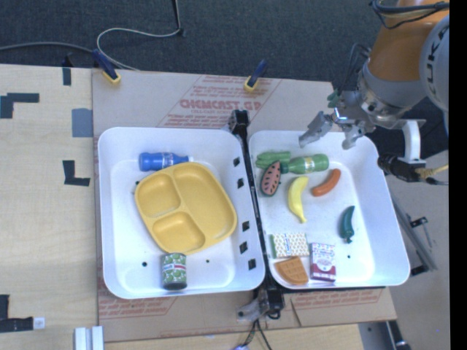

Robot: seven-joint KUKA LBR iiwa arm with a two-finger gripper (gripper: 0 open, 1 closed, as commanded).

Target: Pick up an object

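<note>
- Left white plastic bin (109,217): a yellow divided plastic tray (186,206), a blue bottle (162,160), a small green can (174,270).
- Right white bin (387,228): toy foods, including a yellow banana (298,197).
- Two-finger gripper (334,135), fingers spread, holding nothing, hovers over the right bin's far edge.

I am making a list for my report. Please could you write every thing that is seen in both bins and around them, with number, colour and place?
bins: 2, white, side by side on the bench
divided plate: 1, yellow, left bin middle
bottle: 1, blue, left bin, far side
can: 1, green label, left bin, near edge
green toy foods: 2, right bin, far side
watermelon slice: 1, red and green, right bin
banana: 1, yellow, right bin
sausage: 1, orange-red, right bin
pepper: 1, dark green, right bin
waffle: 1, orange, right bin, near edge
small boxes: 2, right bin, near edge
clamps: 2, yellow and blue, cardboard far edge
claw: 1, grey, open, above right bin's far edge
</note>
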